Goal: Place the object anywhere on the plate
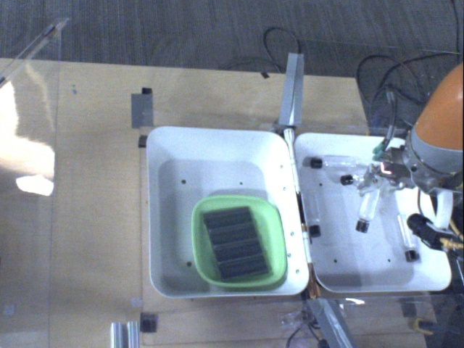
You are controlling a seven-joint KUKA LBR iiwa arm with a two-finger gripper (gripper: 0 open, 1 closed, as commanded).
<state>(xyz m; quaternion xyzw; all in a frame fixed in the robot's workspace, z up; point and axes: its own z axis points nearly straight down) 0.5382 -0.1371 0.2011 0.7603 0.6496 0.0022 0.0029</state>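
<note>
Gripper (368, 194) sits over the far-right part of the right-hand shallow white bin (341, 263), at the end of the grey arm with the orange band (444, 118). Can't tell if it's released or clenched.

Dark grey ribbed rectangular block (233, 243) lies flat on the green rounded-square plate (200, 227), slightly skewed to the plate's sides. It is fully inside the rim, with a green margin on all four sides, widest along the left.

Plate is in the left-hand shallow white bin (156, 194), pushed toward the near-right corner. Its near and right edges are just beside the bin walls. Bare bin floor is open to the left of it and on the far side.

The two bins touch along their shared edge, where a grey metal post (292, 93) rises at the far end. Right bin floor is mostly bare near its left wall and near edge. Tan bench top (80, 230) is open to the left of the bins. Black cables (388, 71) loop beyond the right bin.
</note>
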